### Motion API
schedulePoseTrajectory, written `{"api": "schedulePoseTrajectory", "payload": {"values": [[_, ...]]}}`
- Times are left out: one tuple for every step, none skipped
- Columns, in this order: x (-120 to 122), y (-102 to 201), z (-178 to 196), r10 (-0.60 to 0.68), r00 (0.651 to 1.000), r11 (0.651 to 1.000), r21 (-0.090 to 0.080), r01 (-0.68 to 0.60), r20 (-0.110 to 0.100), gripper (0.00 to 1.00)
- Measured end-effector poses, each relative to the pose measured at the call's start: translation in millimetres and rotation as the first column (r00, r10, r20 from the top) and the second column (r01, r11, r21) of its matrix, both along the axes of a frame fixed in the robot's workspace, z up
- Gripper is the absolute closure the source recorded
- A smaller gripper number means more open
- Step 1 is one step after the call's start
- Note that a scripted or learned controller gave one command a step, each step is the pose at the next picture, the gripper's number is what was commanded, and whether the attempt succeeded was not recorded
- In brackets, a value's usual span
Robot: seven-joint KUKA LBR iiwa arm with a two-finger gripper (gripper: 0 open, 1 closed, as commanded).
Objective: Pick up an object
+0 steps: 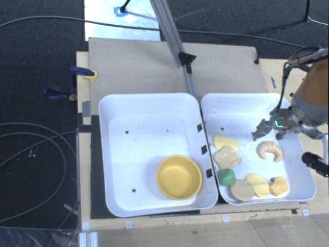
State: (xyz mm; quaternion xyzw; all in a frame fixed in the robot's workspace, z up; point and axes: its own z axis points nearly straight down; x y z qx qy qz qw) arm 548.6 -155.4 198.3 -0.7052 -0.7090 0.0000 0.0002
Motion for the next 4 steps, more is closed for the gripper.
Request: {"api": "schedulePoseTrajectory", "payload": {"values": [[0, 0, 0, 0.0, 1.0, 1.0, 0.0, 0.0, 0.0, 0.0], [-2, -8, -46, -0.004, 1.0, 1.0, -0.001, 0.004, -0.001, 0.0], [-11, -2, -98, -0.004, 1.0, 1.0, 0.001, 0.004, -0.003, 0.0], [-9, -3, -105, -0.005, 1.0, 1.0, -0.001, 0.005, 0.005, 0.0]]}}
